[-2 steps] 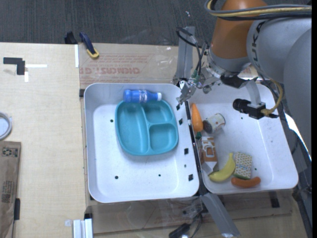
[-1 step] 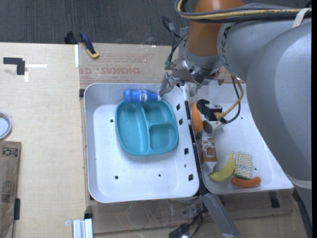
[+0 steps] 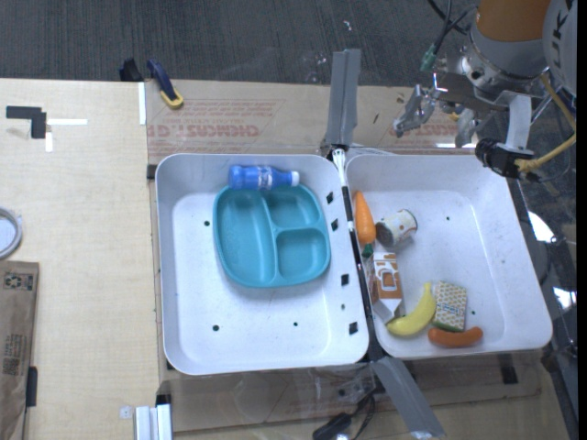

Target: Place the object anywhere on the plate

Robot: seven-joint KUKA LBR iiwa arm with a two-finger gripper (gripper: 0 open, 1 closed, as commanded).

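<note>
Sausage (image 3: pixel 454 336), reddish-orange, lies nearest the front rim of the right bin (image 3: pixel 500 211), touching the lower edge of a patterned sponge-like block (image 3: pixel 449 304) that sits just above it. Beside these on the left, a banana (image 3: pixel 415 313) curves toward the bin's front left corner, and a flat orange-and-white packet (image 3: pixel 386 279) lies just above it along the divider between the bins. Farther back, a small grey can (image 3: pixel 396 228) rests on its side near the middle of the bin, close to a carrot (image 3: pixel 364 217) that lies lengthwise against the left wall. In the left bin (image 3: pixel 188 273), the blue plate (image 3: pixel 272 236), with three compartments, sits in the rear half with nothing on it, and a blue bottle with a white label (image 3: pixel 261 177) lies on its side just behind the plate's far edge, against the back wall. Beyond the right bin's rear rim, the gripper (image 3: pixel 427 105) hangs over the brown cardboard below the arm's orange band (image 3: pixel 514 3); its fingers appear slightly apart with nothing between them, though they are small and hard to make out.
</note>
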